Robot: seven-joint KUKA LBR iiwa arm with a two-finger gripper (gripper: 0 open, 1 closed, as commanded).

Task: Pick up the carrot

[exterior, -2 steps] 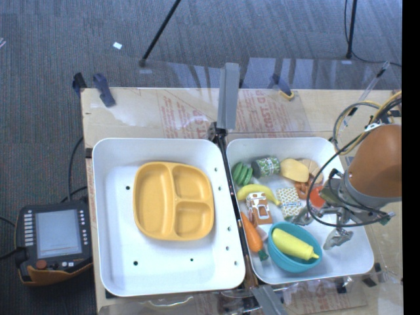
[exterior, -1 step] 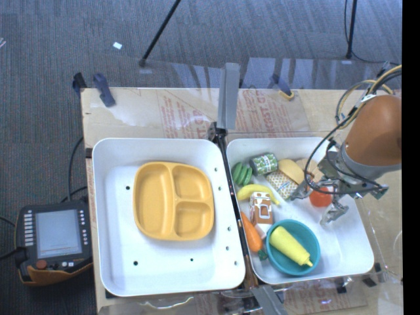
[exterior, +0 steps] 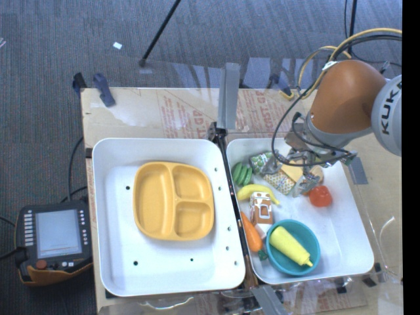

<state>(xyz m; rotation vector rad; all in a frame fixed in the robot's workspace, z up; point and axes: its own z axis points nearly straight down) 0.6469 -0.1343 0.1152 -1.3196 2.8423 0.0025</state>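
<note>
While the orange tapered carrot (exterior: 252, 235) lies at the right bin's near-left wall, the jaws hover farther right; their state is unclear. Crowding neighbours could spoil a grasp.

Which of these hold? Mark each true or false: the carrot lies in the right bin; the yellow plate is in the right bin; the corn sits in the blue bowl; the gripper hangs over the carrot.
1. The carrot lies in the right bin. True.
2. The yellow plate is in the right bin. False: it is in the left bin.
3. The corn sits in the blue bowl. True.
4. The gripper hangs over the carrot. False: it is near the bin's far side, beside the tomato.
</note>
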